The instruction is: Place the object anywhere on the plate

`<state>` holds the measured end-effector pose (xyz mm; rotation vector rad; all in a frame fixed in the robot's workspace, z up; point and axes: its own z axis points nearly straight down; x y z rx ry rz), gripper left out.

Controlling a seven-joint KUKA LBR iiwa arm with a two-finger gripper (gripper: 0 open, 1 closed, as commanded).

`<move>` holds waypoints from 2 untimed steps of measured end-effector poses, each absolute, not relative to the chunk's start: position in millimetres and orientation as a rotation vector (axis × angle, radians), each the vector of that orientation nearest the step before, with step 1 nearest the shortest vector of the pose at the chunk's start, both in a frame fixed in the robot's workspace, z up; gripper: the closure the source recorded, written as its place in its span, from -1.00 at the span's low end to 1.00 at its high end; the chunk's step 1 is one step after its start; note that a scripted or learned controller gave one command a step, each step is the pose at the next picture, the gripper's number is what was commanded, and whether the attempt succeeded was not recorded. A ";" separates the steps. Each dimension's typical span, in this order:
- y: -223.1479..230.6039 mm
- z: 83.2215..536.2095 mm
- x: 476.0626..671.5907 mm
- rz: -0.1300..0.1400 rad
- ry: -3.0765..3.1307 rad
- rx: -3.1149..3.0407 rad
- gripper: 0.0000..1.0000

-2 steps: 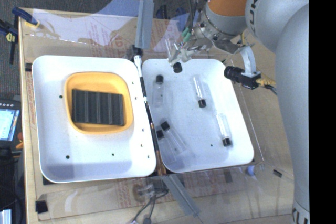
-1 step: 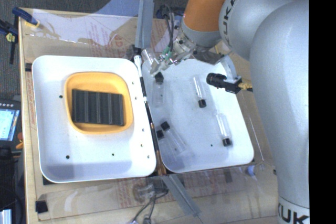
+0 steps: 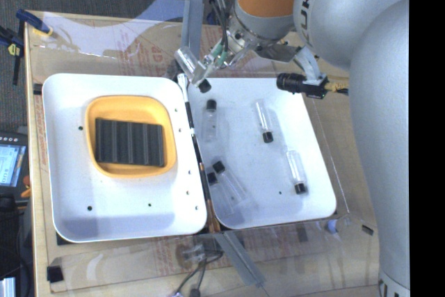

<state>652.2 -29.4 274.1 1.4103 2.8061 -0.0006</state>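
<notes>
Arm (image 3: 348, 3) marked "KUKA". Gripper (image 3: 198, 73) at right bin's (image 3: 316, 149) top-left corner; finger state can't be told. Yellow plate (image 3: 128, 111) w/ dark ridged insert in left bin (image 3: 62, 149).

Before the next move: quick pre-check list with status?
1. Plate in the left bin, yellow with a dark ribbed insert: ok.
2. Vials to pick in the right bin: ok. Four clear ones with black caps.
3. Vial already on the plate: not ok, none is.
4. Gripper position: at the right bin's top left corner, near the divide between bins: ok.
5. Vial held: cannot tell. A small black piece sits at the gripper tip; it may be a cap or part of the gripper.
6. Path across the divide to the plate: ok, nothing stands in between.
</notes>
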 end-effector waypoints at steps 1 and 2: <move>-1.9 191.2 641.1 -0.002 2.968 1.040 1.00; -2.3 191.6 641.2 -0.002 2.967 1.040 -1.00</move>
